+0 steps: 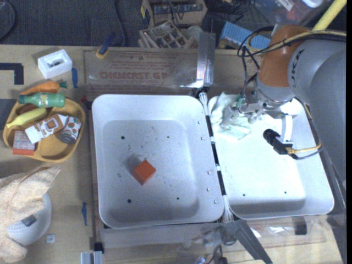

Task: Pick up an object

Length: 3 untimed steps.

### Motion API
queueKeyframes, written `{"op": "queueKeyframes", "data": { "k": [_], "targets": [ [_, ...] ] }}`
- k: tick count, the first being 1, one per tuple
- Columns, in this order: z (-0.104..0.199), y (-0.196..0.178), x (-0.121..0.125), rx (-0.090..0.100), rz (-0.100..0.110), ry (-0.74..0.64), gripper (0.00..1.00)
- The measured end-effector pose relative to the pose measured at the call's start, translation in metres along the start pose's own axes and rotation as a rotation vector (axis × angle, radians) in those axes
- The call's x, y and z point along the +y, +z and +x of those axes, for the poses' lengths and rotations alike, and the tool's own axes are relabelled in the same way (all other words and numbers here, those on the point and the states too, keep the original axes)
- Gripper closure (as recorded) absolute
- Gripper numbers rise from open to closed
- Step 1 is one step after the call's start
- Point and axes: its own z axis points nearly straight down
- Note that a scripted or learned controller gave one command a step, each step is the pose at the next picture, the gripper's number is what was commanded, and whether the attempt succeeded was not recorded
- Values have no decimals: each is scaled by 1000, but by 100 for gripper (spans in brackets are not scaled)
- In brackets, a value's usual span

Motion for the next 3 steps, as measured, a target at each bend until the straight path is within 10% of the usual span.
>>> {"op": "queueKeyframes", "data": {
  "k": [1,3],
  "targets": [
    [-56,-10,-11,-1,0,11,0],
    [-6,0,-3,0,6,-146,0]
  ]
}}
